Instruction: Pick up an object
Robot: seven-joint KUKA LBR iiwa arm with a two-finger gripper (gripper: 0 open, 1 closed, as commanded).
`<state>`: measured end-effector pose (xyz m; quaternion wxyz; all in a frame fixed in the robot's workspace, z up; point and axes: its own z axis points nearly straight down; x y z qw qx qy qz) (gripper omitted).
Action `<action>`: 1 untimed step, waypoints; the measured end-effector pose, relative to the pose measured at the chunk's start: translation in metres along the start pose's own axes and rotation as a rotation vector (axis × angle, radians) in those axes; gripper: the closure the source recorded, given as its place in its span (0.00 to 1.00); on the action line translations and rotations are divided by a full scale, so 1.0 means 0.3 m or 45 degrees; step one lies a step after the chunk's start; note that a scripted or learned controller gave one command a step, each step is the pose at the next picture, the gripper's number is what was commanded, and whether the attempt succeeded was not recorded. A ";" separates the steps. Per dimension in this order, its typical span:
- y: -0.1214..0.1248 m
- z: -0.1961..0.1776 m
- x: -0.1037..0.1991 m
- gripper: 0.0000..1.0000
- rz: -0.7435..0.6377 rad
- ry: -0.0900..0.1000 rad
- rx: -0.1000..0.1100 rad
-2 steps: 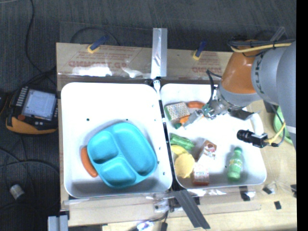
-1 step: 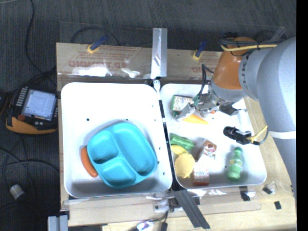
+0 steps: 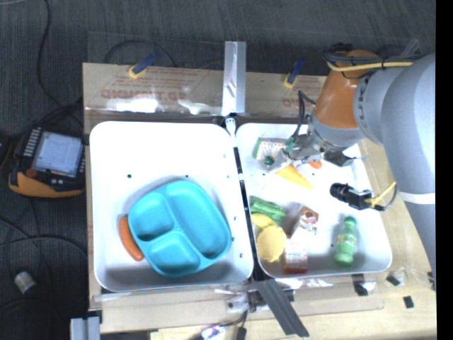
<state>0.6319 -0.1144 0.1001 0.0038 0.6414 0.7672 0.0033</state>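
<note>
My gripper [image 3: 298,147] hangs low over the far part of the right bin [image 3: 375,222], under the orange wrist band [image 3: 340,103]. Just below it lies a yellow wedge [image 3: 294,175], and to its left a small green and white packet [image 3: 268,149]. A tiny orange piece [image 3: 316,164] sits at its right. Nearer the front lie a green pod-like item [image 3: 268,207], a yellow lemon-like ball [image 3: 271,244], a brown and white packet [image 3: 306,219], a red and white box [image 3: 296,258] and a green bottle [image 3: 345,241].
The left bin [image 3: 113,147] holds a blue divided plate [image 3: 180,227] with an orange sausage-shaped item [image 3: 129,238] at its left side. A black fitting [image 3: 350,193] juts from the arm over the right bin. A divider wall [image 3: 239,183] separates the bins.
</note>
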 end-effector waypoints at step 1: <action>-0.049 -0.198 0.046 1.00 0.439 -0.003 0.017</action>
